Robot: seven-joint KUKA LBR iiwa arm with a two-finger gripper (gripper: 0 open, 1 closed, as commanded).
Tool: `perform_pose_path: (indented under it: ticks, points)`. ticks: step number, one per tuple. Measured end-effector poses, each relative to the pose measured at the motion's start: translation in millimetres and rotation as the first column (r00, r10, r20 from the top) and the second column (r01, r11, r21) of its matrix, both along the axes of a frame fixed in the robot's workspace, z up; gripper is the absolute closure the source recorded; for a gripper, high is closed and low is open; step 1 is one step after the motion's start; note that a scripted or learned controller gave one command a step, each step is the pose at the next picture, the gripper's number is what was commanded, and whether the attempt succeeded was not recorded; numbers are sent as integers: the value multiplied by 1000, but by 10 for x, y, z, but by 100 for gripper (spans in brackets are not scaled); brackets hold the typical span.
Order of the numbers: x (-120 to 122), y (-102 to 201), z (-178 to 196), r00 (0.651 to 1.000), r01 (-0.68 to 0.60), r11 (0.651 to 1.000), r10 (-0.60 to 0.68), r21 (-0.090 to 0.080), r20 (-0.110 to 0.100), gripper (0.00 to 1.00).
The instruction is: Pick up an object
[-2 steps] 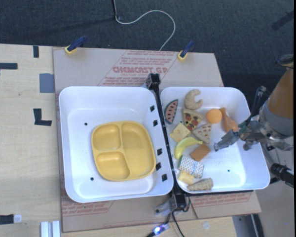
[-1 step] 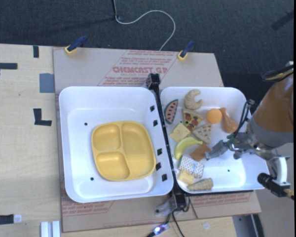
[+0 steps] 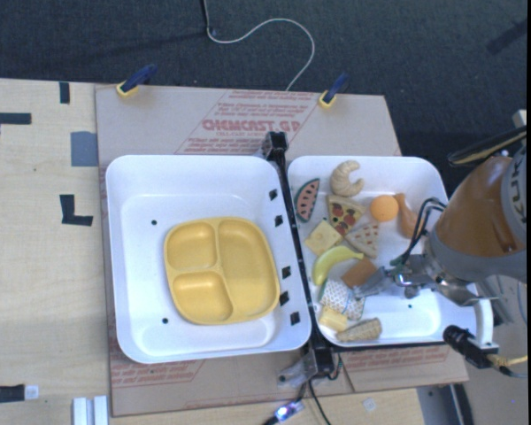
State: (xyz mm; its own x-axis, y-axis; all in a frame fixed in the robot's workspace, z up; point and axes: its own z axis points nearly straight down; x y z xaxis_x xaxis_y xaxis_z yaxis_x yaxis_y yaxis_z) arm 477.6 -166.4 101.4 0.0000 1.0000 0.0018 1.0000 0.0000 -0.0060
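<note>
Inspection at the right bin (image 3: 429,321): the arm (image 3: 478,224) is reaching in from the right, and the pincer (image 3: 382,279) is sitting low among the toy foods. Its metal fingers are pointing left toward a brown block (image 3: 361,273) and appear to be touching it; whether they are spread or closed cannot be told at this resolution, and no item is seen clamped between them.

Count, right bin: one croissant (image 3: 345,177), one watermelon slice (image 3: 307,199), two pizza wedges (image 3: 342,212), one orange ball (image 3: 384,208), one pale cheese cube (image 3: 323,237), one banana (image 3: 332,262), the one brown block, one checkered piece (image 3: 337,297), and one bread-like roll (image 3: 357,329) lying nearest the front wall.

Count, left bin (image 3: 137,237): one yellow divided plate (image 3: 219,268), having three compartments, lying flat near the centre.

Both bins are resting side by side on a cardboard sheet (image 3: 239,122) on the worktop (image 3: 35,264).
</note>
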Motion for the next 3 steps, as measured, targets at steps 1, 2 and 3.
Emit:
perform_pose_path:
  ticks: [1,2,3]
  points:
    - [36,-7,-133,1000,2,1000,-2,-4,15,0]
    - [42,9,-30,1000,0,1000,0,-2,16,100]
    - [-12,77,428,1000,-2,1000,2,-2,7,100]
